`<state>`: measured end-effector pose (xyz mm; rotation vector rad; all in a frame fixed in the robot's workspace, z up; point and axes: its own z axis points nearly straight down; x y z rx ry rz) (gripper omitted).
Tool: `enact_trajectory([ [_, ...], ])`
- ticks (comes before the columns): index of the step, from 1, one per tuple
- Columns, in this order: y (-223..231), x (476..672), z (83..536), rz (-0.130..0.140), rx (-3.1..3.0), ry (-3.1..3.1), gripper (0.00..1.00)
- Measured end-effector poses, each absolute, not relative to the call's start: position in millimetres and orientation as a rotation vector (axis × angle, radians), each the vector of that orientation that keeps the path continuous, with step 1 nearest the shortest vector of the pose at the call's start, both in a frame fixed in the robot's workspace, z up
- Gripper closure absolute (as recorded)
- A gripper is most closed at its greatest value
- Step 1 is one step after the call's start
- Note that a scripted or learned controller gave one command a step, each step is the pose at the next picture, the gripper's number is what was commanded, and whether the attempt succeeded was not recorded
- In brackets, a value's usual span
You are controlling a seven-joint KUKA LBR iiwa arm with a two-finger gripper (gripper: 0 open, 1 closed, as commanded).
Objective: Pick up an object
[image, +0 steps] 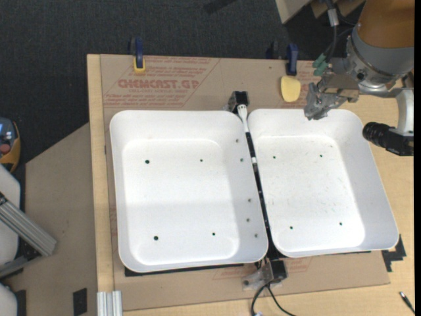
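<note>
The grey two-finger gripper (318,108), jaws near-closed and holding nothing as far as I can tell, hangs over the right white plastic bin's (368,183) far rim, so descending here risks missing the small pale-yellow rounded object (290,88) just left of the jaws on the board.

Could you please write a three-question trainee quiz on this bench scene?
1. True or false: the hand hovers over the left bin.
2. Which colour is the small object on the board beyond the right bin? A) yellow B) red C) green
3. Fill in: two blue ____ hold the board's far edge.

Key: 1 false, it is at the right bin's far rim; 2 A; 3 clamps.
</note>
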<state>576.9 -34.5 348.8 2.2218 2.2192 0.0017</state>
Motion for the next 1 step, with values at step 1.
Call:
enact_trajectory([
  [1, 16.4, 623.7, 274.7, 0.001, 2.219, 2.225, 1.00],
])
